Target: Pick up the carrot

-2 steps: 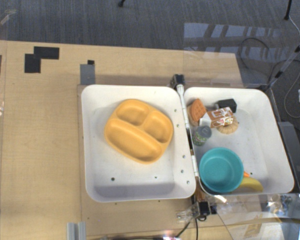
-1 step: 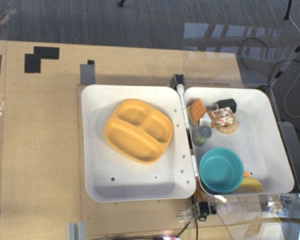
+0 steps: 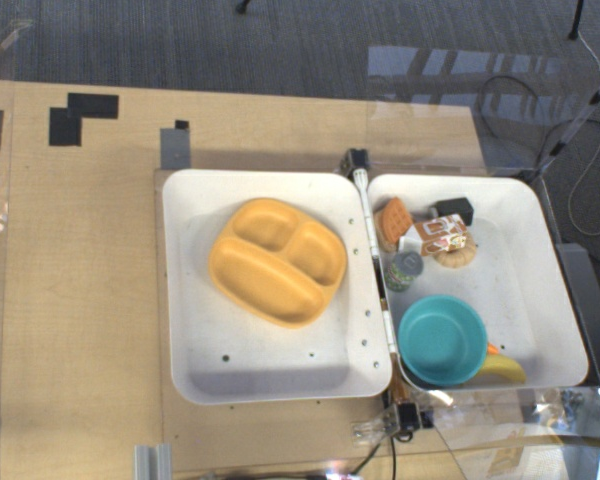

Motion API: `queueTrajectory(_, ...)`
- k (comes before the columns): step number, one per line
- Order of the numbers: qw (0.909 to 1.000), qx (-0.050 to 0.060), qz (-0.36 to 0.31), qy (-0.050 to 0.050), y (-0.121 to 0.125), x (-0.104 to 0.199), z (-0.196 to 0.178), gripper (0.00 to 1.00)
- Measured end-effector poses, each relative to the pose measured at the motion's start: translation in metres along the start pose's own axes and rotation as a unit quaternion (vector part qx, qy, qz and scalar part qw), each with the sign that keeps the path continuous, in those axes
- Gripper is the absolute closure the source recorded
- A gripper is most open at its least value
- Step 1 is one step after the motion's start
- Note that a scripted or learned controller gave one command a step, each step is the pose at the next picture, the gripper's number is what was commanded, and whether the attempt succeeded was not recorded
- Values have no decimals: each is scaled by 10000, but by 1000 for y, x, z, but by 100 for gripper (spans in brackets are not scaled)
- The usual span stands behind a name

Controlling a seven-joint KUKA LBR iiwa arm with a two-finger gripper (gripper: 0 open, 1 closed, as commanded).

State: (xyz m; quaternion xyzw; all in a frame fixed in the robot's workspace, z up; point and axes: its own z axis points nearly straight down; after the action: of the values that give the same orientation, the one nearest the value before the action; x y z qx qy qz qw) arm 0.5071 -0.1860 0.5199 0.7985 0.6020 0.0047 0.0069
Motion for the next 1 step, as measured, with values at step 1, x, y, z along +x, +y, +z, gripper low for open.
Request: queueTrajectory(1, 10000, 3, -3, 0, 0, 0, 0, 0)
